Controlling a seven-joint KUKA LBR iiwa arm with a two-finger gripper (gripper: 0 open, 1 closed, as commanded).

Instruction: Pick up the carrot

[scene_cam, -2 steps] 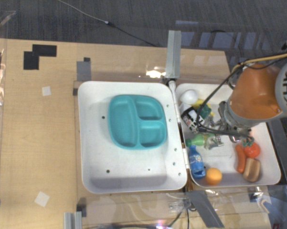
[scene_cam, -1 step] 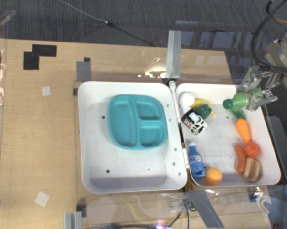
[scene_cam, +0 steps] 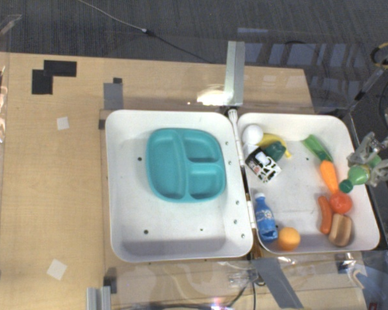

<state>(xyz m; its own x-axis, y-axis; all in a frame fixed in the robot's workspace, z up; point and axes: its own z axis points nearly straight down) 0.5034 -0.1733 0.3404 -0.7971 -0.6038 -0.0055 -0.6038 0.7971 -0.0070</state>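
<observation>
Carrot: orange, sitting in the right bin toward its right side, lying on a slant with its green leafy top pointing far-left. Nothing is gripping it.
End effector: hanging at the right rim of the right bin, just right of the carrot. Honestly can't tell if it's spread or pressed together, it's a tangle of metal from this angle. A small green thing sits right at its tip, and whether it's actually held I can't say.
Carrot's neighbours: red tomato just near of the carrot's tip, a reddish sausage to its left, and a brown bread roll at the near-right corner.
Rest of right bin: white egg-looking ball at the far-left, black-and-white carton below it, blue bottle along the left wall, orange at the near edge.
Left bin: holds a teal divided plate.
Bench: light wood, both bins side by side on it.
</observation>
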